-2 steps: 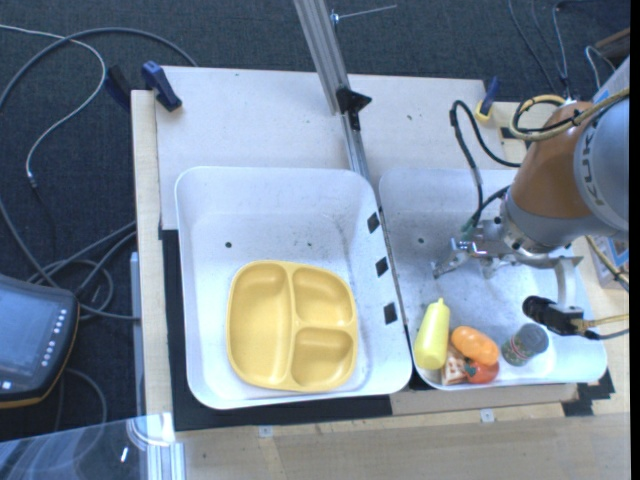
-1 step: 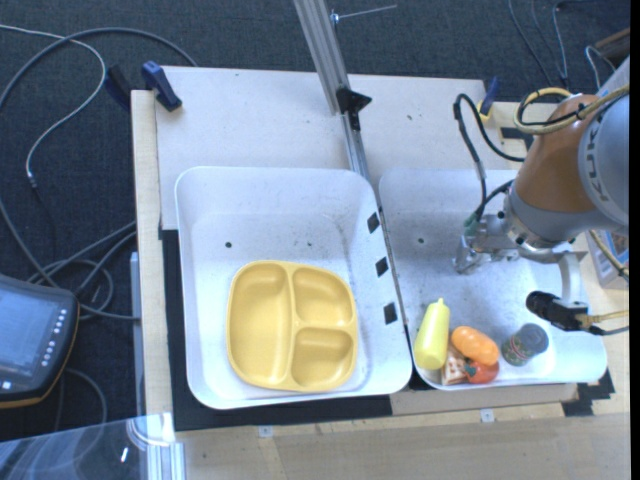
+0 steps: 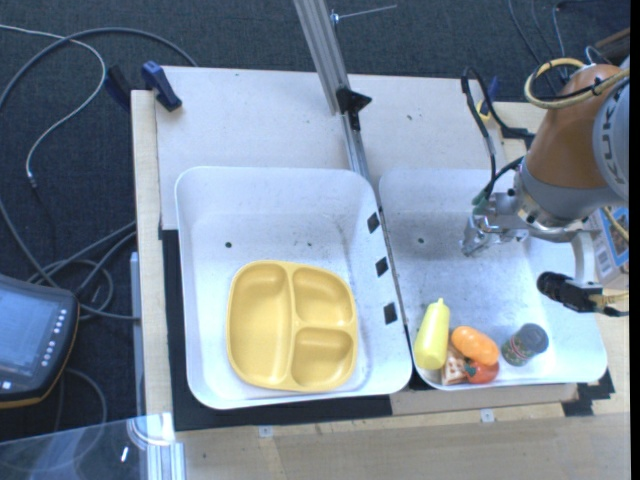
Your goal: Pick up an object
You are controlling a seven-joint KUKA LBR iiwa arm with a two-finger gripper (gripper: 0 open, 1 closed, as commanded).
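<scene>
My gripper hangs over the upper middle of the right bin, on the grey arm with the orange wrist band. Nothing shows in it. The loose objects lie along the bin's near edge, well below the gripper: a yellow bottle, an orange fruit-like piece on top of a red one, a small patterned piece and a dark round can. The gripper is about a hand's width above the bottle in the view and apart from all of them.
The left bin holds a yellow divided tray. A metal pole rises slanting between the bins at the back. Cables and a black fitting hang by the arm on the right.
</scene>
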